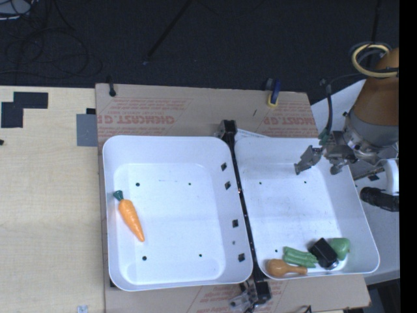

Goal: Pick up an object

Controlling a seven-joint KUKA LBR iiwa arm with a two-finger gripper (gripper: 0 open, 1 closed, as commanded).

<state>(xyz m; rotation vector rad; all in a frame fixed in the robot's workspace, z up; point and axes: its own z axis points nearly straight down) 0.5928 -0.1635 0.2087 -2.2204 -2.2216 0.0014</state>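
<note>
smooth tapered orange carrot (131, 218) | left white bin (111, 175) | glossy

carrot (131, 220) in left bin (163, 150)

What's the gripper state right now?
Gripper: open, holding nothing, over the right bin near its upper right edge.

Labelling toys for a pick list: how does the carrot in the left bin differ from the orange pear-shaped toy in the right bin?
The carrot lies alone in the left bin; the pear-shaped toy sits against green toys in the right bin. The carrot is long, tapered, with a green top; the pear-shaped toy is rounder, duller, with a thin neck. Both are orange and lie flat.
</note>
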